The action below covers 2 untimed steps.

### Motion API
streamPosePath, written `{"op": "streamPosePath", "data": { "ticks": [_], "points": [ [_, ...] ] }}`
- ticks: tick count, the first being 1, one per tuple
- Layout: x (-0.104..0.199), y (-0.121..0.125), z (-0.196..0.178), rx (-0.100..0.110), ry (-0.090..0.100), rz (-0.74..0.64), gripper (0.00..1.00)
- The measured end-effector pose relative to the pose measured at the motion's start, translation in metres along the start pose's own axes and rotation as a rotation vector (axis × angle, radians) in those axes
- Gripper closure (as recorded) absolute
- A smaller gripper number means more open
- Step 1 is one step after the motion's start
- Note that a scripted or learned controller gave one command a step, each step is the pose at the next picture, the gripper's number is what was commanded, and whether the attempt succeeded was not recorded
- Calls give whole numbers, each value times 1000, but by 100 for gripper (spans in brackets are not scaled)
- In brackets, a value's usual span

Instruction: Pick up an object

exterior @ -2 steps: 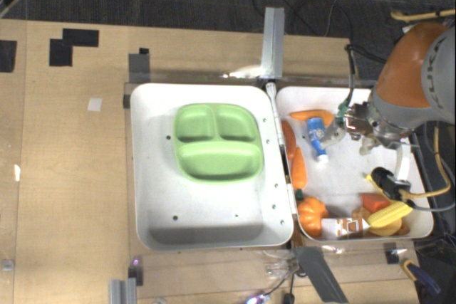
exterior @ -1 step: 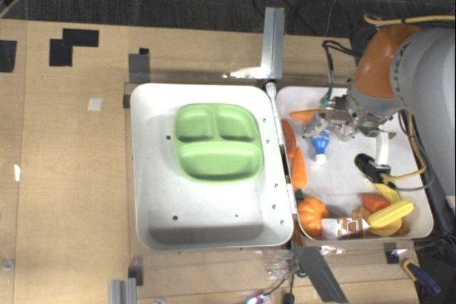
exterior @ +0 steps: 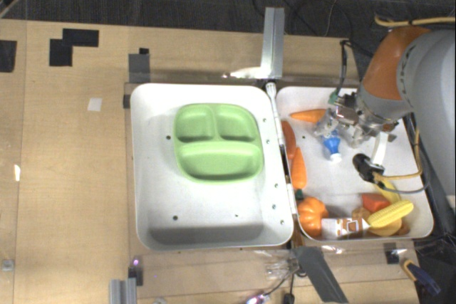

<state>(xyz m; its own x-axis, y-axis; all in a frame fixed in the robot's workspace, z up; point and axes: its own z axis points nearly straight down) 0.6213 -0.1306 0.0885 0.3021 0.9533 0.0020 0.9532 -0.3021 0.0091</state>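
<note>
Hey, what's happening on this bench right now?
A grey robot arm reaches into the right bin, its claw low over a small blue object. Toy food lies around it: carrots, a pumpkin, a banana. The left bin holds a green divided plate.

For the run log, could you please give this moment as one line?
arm: over right bin | pincer: above blue item, near carrot | left bin: green tray

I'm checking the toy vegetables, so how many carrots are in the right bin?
2. One carrot lies near the bin's far edge, beside the gripper. The other carrot lies along the left wall, near the divider. The arm may hide more.
</note>
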Motion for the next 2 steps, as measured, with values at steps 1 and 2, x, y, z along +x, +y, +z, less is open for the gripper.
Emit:
{"op": "streamPosePath", "data": {
  "ticks": [1,2],
  "points": [
    [3,2,-13,-6,2,-8,100],
    [61,-40,-127,4,0,-116,100]
  ]
}}
